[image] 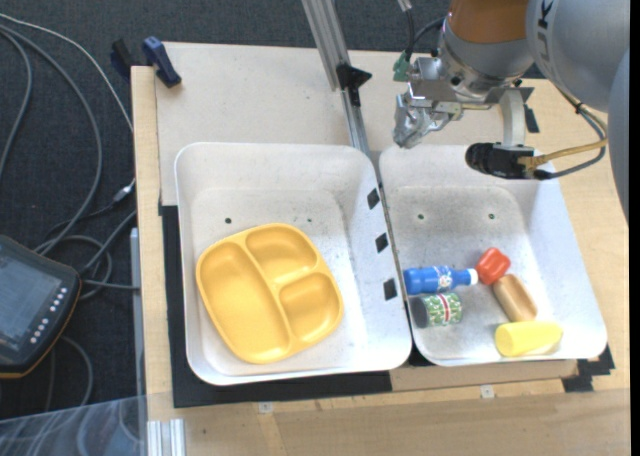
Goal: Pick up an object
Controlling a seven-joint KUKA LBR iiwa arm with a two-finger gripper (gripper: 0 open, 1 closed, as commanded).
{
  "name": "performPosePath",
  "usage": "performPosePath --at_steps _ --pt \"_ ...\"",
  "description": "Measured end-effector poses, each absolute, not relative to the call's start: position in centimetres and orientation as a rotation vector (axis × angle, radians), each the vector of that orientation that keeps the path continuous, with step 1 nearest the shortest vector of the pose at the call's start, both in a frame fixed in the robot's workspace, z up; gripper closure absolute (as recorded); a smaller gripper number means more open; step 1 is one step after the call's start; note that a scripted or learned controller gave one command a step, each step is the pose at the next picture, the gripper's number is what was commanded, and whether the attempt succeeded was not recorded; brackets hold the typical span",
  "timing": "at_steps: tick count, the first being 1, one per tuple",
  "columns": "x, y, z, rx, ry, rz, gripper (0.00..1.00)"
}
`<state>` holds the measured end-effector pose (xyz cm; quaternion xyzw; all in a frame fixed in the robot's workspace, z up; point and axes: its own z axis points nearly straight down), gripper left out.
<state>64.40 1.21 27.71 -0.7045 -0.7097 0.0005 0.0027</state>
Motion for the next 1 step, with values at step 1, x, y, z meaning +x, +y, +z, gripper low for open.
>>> performPosePath --at_steps 1 --pt "64.56 6.89 26.35 -2.211 -2.225 0.003 1.00"
